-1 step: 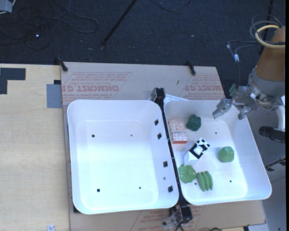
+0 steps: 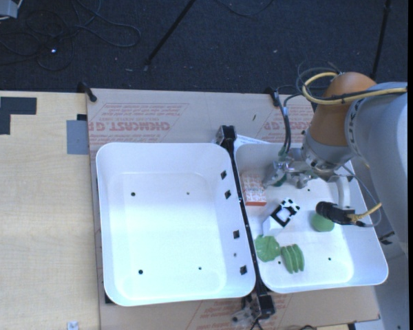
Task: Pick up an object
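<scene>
— White bins, two: contents?
— Left bin (image 2: 165,218): bare floor. Right bin (image 2: 344,270): green ridged piece (image 2: 292,258), green lump (image 2: 266,247), round green piece (image 2: 322,222), black-and-white tag block (image 2: 283,212), printed packet (image 2: 252,188).
— Step?
— Approach, I judge; nothing lifted. Pincer (image 2: 289,174) hangs over that bin's far end; its spread, cannot tell. Next: descend squarely onto one piece.

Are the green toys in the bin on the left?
No, the green toys lie in the right bin, beside the black-and-white tag.
</scene>
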Controlling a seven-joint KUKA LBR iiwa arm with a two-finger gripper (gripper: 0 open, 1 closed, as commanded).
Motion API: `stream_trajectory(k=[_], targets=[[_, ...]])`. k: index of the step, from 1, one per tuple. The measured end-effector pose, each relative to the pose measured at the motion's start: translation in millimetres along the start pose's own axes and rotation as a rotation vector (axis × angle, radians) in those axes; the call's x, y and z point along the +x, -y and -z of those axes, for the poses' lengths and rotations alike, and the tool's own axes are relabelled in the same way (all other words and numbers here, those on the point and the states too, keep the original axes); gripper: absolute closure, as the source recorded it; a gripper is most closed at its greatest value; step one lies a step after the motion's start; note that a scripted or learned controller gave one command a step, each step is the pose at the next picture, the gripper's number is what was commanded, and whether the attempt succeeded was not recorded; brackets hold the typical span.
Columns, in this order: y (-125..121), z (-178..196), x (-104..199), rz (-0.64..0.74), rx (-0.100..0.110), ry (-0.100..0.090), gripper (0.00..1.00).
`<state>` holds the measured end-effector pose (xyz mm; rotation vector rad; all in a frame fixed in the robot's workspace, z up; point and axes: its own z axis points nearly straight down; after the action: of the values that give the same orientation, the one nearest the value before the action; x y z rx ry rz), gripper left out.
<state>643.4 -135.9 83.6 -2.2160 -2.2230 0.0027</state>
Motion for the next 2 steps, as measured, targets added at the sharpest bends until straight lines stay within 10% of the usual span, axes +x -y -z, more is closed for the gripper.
stream_trajectory(k=[1,2], targets=[[0.0,14.7,-2.1,-0.001,0.0,0.001,1.0],[2.0,2.8,-43.6,-0.004,0.008,-0.003,1.0]])
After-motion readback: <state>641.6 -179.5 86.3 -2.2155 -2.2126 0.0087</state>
